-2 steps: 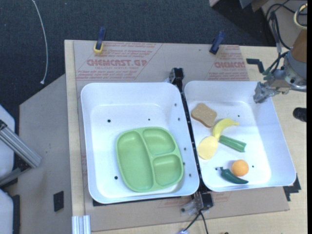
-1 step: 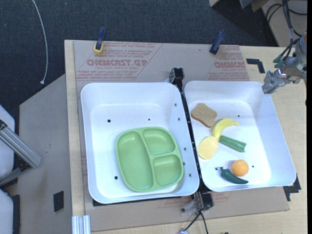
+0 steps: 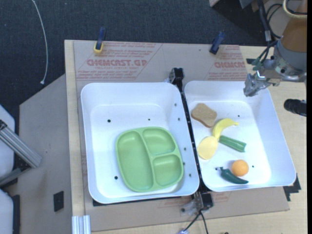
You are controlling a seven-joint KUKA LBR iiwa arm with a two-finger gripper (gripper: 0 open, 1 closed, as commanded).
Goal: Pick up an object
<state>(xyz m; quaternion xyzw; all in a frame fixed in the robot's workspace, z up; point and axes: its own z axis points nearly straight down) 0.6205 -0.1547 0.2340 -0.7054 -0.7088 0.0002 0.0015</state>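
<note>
Arm came in from 3 o'clock, orange band at the top right corner, wrist angled down-left, pincer [image 3: 252, 86] hanging over the 1 o'clock rim of the right bin [image 3: 278, 130]. Pincer state: cannot tell, too small and blurred at that angle; nothing seen between it. Candidate objects all sat in the right bin, well apart from the pincer: bread slice [image 3: 204, 114] at 11 o'clock, banana [image 3: 224, 126] just beside it toward centre, yellow pear-like piece [image 3: 207, 147] at 9 o'clock, green stick-shaped piece [image 3: 232, 143] near centre, orange [image 3: 240, 167] at 6 o'clock touching a dark green pepper-like piece [image 3: 233, 177]. Left bin [image 3: 97, 130] held a green three-compartment tray [image 3: 148, 157]. Readable text: red "CHEMCAST GP" printed on the brown sheet [image 3: 122, 62] over the worktop, at 12 o'clock of the left bin; same print partly cut off above the right bin.
</note>
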